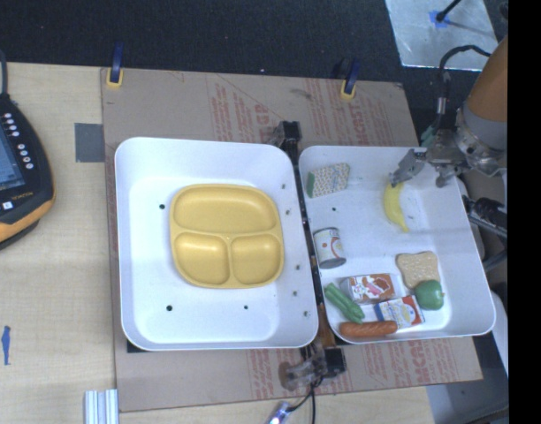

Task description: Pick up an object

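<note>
Yellow plastic banana (394, 208), curved and smooth, lies in the right white bin (465, 237) just under and a touch toward the front of the pincer (418, 166). From the camera above, the pincer hangs over the back right part of that bin on the grey arm (478, 144); whether its fingers are spread or closed I cannot tell from here.

To take the banana cleanly, I would judge the pincer should come straight down across the narrow middle of the curve, not along it, since the glossy skin looks likely to slip sideways.

Farther from the pincer, toward the front of the bin, sit a small metal can (329, 246), a tan slice of toy bread (417, 268), a green round fruit (430, 295) and a reddish sausage (368, 329). Across in the left white bin (147, 237) rests a moulded yellow plastic divided tray (226, 235).
</note>
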Robot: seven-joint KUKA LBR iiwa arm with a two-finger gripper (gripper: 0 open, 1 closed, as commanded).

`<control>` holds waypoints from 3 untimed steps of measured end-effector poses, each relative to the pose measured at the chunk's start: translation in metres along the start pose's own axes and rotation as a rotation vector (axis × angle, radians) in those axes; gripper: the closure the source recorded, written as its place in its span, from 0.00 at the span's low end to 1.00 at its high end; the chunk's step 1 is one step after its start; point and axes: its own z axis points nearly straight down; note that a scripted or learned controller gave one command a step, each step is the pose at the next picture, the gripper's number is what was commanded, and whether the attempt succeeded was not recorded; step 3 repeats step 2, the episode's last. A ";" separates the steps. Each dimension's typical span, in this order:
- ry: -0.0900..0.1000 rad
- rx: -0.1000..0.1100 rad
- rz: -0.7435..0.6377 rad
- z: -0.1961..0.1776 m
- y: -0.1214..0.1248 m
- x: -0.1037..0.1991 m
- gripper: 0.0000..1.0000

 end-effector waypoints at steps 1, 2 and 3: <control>0.000 0.005 0.000 0.057 0.008 0.021 0.00; 0.000 0.007 -0.002 0.046 0.008 0.020 1.00; 0.000 0.007 -0.002 0.046 0.008 0.020 1.00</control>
